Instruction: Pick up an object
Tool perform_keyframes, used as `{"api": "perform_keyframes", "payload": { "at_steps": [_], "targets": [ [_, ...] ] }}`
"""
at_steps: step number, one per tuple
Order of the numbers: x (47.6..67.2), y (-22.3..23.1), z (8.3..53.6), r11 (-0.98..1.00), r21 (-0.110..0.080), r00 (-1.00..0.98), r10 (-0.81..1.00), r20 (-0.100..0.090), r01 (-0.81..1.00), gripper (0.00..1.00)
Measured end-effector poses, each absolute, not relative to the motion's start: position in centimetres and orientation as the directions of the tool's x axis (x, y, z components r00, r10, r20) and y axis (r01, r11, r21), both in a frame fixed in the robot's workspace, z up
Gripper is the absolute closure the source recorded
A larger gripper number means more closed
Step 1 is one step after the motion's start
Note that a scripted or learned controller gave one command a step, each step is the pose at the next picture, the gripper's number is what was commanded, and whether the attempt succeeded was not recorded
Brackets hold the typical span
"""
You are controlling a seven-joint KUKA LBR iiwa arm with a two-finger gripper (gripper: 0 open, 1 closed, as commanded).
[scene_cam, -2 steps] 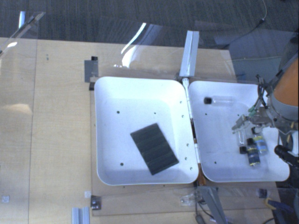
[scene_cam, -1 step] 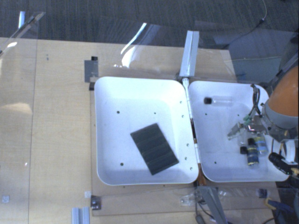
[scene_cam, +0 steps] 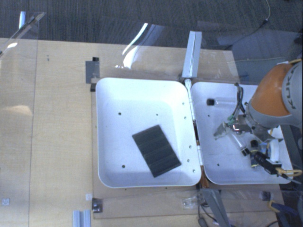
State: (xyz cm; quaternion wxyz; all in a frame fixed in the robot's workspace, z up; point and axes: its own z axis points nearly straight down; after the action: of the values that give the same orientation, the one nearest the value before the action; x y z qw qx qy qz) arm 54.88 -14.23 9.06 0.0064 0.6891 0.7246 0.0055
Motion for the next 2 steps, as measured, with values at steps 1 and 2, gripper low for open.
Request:
{"api": "perform_keyframes", "payload": {
  "at_steps": [1,2],
  "targets": [
    [57.7,-20.5,8.9,0.079,0.013,-0.079,0.997,-0.006,0.997,0.00],
    [51.0,-20.5,10.0,0.117,0.006,-0.117,0.993,-0.002,0.993,0.00]
  ]
}}
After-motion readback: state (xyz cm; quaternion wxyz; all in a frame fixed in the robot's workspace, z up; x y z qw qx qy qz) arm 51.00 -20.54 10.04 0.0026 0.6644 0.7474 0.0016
